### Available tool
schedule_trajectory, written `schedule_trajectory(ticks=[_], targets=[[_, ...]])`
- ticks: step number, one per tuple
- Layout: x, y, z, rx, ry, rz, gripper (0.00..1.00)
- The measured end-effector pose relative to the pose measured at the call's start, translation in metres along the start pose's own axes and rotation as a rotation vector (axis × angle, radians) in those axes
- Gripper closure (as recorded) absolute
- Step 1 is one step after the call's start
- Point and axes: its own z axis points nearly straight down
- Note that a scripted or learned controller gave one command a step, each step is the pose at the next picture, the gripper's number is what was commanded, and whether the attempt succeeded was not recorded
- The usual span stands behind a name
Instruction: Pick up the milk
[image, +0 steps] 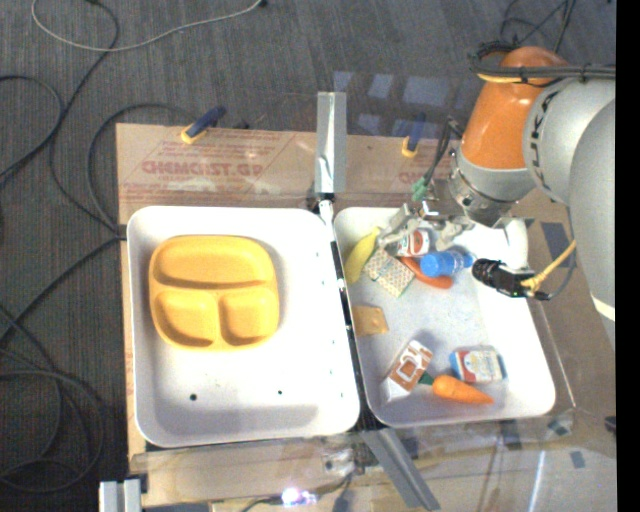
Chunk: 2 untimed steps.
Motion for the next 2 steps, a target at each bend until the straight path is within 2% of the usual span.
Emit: schedule_trajectory(ticks=[1,2], targets=[[0.001,0.02,-0.059,-0.002,-0.002,0.054,0.0],[-0.018,-0.057,0.058,0.002,0.0,-0.01,0.0]])
